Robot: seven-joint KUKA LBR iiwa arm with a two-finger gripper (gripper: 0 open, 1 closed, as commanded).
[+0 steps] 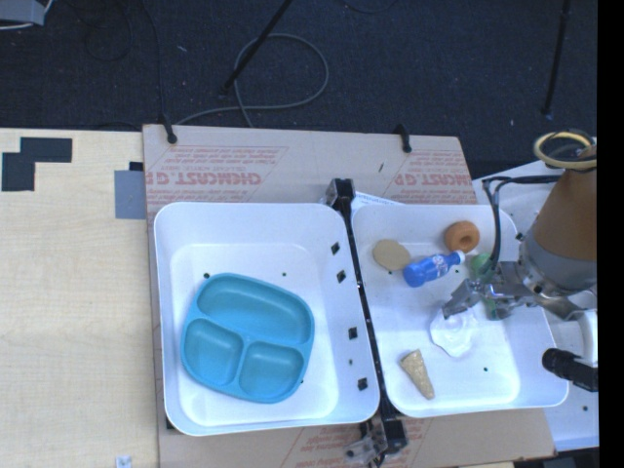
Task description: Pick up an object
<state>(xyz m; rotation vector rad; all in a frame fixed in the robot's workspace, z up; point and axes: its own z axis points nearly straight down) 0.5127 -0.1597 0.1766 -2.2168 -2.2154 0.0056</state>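
My metal two-finger gripper (466,300) hangs with jaws a little apart just above the crumpled white soft thing (455,335) in the right white bin (531,388), and I fear it slips out.

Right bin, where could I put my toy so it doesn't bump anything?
In the right bin, try the bare floor between the cone and the tan cookie. It is crowded further right: blue bottle, orange donut, white lump and gripper sit close together.
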